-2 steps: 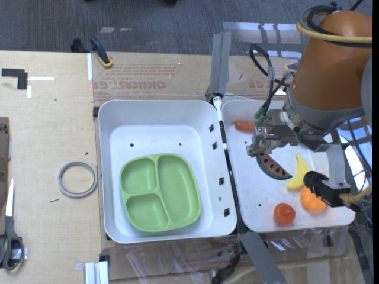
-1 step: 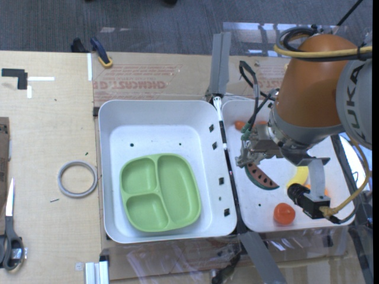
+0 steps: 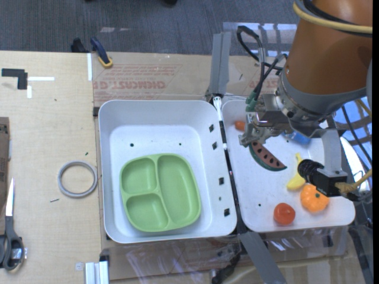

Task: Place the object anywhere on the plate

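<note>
Watermelon slice (image 3: 267, 156) lies flat in the right bin (image 3: 260, 209), near that bin's middle, red flesh up. Right above its upper end hangs the pincer (image 3: 256, 134); whether it is spread or closed, I cannot tell, and nothing shows clamped in it. Around the slice: a yellow piece (image 3: 295, 181) and an orange pumpkin-shaped toy (image 3: 314, 199) to the right, a red tomato (image 3: 284, 213) at the near edge, a blue bit (image 3: 301, 138) and a small orange bit (image 3: 239, 125) near the arm. Over in the left bin (image 3: 118, 129) sits the green plate (image 3: 159, 191), three compartments, all bare. On the surface (image 3: 41, 135) left of the bins, a grey ring (image 3: 77, 178).
</note>
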### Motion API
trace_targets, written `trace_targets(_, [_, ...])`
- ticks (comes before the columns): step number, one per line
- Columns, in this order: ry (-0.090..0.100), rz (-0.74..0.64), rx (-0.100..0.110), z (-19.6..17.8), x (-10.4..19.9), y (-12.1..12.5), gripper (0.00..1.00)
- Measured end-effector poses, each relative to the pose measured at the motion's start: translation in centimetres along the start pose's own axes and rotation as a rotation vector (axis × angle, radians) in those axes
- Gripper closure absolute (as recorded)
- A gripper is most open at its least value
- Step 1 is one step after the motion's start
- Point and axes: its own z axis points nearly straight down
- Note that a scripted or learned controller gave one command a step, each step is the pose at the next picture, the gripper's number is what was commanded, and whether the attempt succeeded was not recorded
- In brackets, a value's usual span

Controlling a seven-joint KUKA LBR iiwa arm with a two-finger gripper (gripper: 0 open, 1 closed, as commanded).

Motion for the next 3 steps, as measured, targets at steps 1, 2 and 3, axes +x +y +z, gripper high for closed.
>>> trace_targets(1, [0.001,0.007,0.003,17.7,0.3,-0.1,1.00])
trace_targets(2, [0.000,0.001,0.001,8.5,3.5,7.7,1.00])
trace_targets(3, [0.000,0.006,0.003,11.8,2.0,2.2,1.00])
